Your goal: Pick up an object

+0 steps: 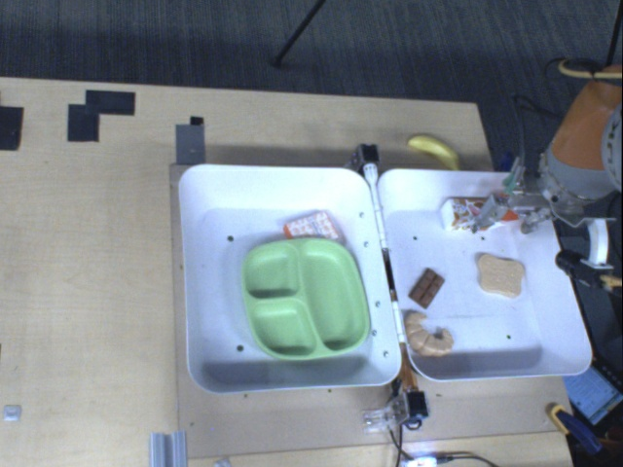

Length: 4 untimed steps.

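Nearest the camera, along the near edge of the right bin, lies a croissant in the bin's near left corner. Up from it, close to the wall shared with the left bin, sits a small brown bar, and toward the bin's middle a tan slice of bread. At the far edge of the right bin rests a white packet with red markings. A green tray with three compartments takes up most of the left bin, and a red-and-white wrapper lies against the tray's far rim. A banana sits on the bench just beyond the right bin's far edge.

The gripper hangs over the far right part of the right bin, right at the packet's end; whether it touches the packet I cannot tell. Its metal parts blur together, so I cannot tell how the jaws stand either.

Judging by this, the task is at the reach-and-close step, with the packet as the likely target and nothing lifted yet. The next move calls for the jaws to straddle the packet's narrow side and close squarely; the packet looks thin and slick, so a shallow bite could slide off.
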### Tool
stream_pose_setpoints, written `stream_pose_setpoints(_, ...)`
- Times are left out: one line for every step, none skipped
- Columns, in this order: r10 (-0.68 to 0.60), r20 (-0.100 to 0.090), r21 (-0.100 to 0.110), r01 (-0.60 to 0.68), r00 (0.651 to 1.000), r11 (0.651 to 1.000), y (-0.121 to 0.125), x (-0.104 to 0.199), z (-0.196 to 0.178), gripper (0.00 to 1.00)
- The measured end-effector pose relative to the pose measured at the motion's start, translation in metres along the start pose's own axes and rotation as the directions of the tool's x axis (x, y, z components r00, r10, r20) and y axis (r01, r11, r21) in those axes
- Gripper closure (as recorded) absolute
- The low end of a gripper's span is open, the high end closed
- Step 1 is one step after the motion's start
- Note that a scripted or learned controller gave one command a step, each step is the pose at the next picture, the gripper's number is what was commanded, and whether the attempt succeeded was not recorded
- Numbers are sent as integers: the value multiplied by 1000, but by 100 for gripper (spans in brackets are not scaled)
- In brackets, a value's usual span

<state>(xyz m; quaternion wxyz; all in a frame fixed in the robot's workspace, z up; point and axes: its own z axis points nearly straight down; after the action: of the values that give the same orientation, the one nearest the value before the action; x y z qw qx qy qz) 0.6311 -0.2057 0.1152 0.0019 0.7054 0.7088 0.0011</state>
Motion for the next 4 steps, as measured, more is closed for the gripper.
stream_pose_setpoints(-5, 2, -5, 5, 1000, 1000, 2, 0, -12, 100)
stream_pose_setpoints(-5, 2, -4, 5, 1000, 1000, 2, 0, -11, 0)
stream_pose_setpoints(0, -1, 0, 0, 1000, 1000, -41, 61, 29, 0)
stream_pose_setpoints(-2, 0, -6, 2, 1000, 1000, -39, 61, 17, 100)
